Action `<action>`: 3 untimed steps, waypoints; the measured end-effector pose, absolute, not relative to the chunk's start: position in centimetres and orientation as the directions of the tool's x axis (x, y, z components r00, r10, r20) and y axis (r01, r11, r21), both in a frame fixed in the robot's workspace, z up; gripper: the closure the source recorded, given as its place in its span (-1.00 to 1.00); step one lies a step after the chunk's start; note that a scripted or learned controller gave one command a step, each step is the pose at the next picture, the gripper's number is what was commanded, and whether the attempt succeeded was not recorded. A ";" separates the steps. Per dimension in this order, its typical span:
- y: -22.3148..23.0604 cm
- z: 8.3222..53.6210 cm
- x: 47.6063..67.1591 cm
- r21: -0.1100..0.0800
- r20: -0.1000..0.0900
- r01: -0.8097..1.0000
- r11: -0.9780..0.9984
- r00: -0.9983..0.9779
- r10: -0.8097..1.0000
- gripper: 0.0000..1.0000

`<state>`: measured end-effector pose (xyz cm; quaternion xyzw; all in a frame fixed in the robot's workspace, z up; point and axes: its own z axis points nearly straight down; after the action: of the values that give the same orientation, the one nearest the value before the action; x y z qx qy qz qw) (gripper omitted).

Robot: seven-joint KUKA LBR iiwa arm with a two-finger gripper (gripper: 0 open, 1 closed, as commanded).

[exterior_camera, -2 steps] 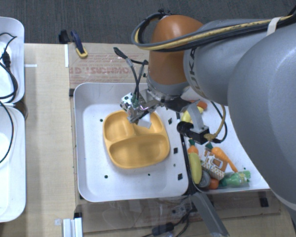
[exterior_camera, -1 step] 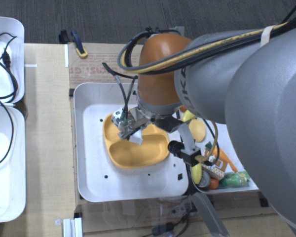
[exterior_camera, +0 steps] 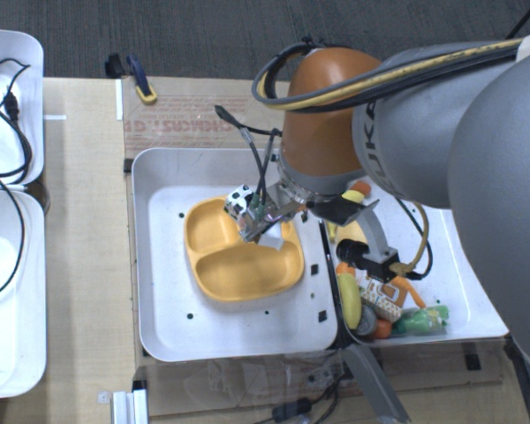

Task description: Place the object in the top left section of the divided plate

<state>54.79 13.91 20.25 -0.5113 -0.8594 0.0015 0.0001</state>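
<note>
Grey arm [exterior_camera: 442,113] over yellow plate [exterior_camera: 243,259]

Robotics lab: grey, orange-banded industrial arm [exterior_camera: 442,95] over shallow white plastic bins [exterior_camera: 150,263] on a plywood bench [exterior_camera: 88,237], loose black cabling [exterior_camera: 4,140].

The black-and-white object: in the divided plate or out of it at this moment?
Cannot tell. The black-and-white object shows at the gripper, over the yellow divided plate's upper edge; whether it rests in a section is unclear.

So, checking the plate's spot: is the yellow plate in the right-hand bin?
No, the yellow plate lies in the left bin.
</note>
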 end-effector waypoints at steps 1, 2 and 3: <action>17.1 19.5 57.8 -0.004 -0.001 0.858 0.513 -0.513 0.858 1.00; 12.5 23.9 53.9 -0.004 -0.001 0.871 0.492 -0.492 0.871 1.00; 17.0 21.0 62.0 -0.003 -0.001 0.804 0.595 -0.595 0.804 1.00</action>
<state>61.96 16.99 20.99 -0.4500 -0.8930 0.0015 0.0000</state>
